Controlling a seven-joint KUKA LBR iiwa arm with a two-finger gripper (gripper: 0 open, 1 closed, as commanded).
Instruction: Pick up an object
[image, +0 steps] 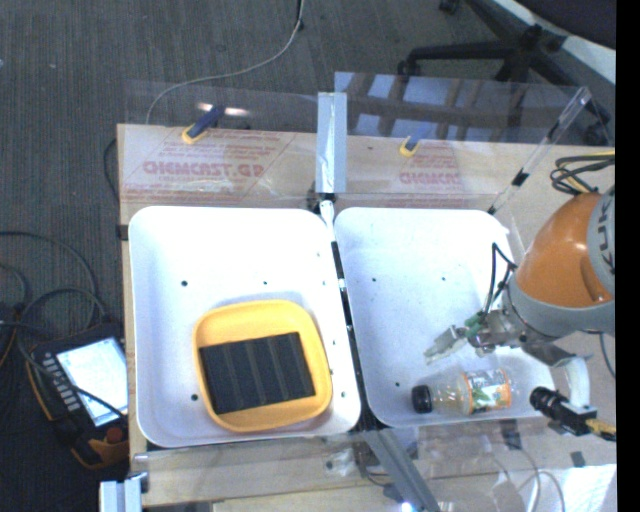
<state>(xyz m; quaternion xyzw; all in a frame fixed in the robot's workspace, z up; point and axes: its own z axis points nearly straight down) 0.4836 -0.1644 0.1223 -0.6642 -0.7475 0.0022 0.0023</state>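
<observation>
Camera view, gripper (462, 336): low in the right bin, at the lower right of the frame, its pale fingers pointing left from under the orange-banded arm (565, 270); how far the fingers stand apart cannot be told, and nothing is seen between them.
Bottle (465, 393): a small clear bottle with a dark cap lies on its side just below the gripper, apart from it; its long axis runs left to right, cap toward the left, and a green-and-white label wraps its right half, the print too small to read.
Right bin (400, 260): white and shallow; the bottle sits close to the bottom rim, while the bin's upper and left floor is bare white with a few dark specks.
Left bin (170, 250): touches the right bin along the centre seam; its upper half is bare.
Yellow tray (215, 325): rounded square with a dark ribbed insert, in the lower middle of the left bin, near the bottom rim.
Writing: red letters on the clear sheet (200, 170) above the left bin read roughly "CHEMCAST"; similar red print above the right bin is too blurred to read.
Handheld screen (85, 375): on the floor at lower left, outside the bins.
</observation>
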